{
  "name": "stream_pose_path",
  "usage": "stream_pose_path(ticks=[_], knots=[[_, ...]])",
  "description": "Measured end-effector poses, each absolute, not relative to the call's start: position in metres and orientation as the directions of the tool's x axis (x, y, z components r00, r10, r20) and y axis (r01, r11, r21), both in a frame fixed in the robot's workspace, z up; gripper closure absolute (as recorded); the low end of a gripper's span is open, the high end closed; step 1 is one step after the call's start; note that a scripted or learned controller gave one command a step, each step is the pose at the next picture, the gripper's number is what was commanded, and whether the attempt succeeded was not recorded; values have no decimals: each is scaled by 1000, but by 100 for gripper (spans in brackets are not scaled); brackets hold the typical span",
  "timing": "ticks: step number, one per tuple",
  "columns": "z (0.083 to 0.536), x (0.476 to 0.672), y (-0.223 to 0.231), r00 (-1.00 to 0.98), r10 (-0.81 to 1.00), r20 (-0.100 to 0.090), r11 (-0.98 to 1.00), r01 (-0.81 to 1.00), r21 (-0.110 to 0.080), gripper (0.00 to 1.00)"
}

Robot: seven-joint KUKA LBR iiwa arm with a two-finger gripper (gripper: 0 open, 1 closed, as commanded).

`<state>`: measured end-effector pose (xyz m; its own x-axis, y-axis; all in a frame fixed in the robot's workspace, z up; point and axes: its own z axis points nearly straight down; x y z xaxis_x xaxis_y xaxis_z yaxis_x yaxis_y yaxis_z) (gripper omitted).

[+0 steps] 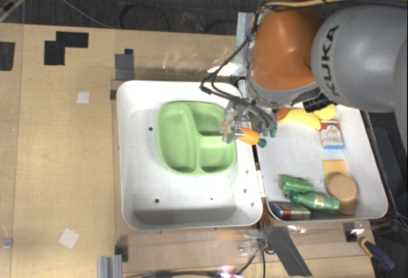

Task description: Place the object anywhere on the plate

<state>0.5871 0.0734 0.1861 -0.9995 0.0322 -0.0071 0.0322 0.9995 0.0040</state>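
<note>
Small orange carrot-shaped object (250, 136) is seen clamped between fingers of two-finger gripper (239, 132), held over right rim of green divided plastic plate (191, 143). Plate is set in left shallow white bin (137, 187). In right white bin (373, 162), yellow banana-like toy (306, 118), green bottle (315, 201) and round tan block (341, 187) are seen.
</note>
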Motion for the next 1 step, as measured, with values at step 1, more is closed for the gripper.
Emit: stream_pose_path(ticks=[1], knots=[[233, 616, 132, -977, -215, -12, 977, -215, 2, 100]])
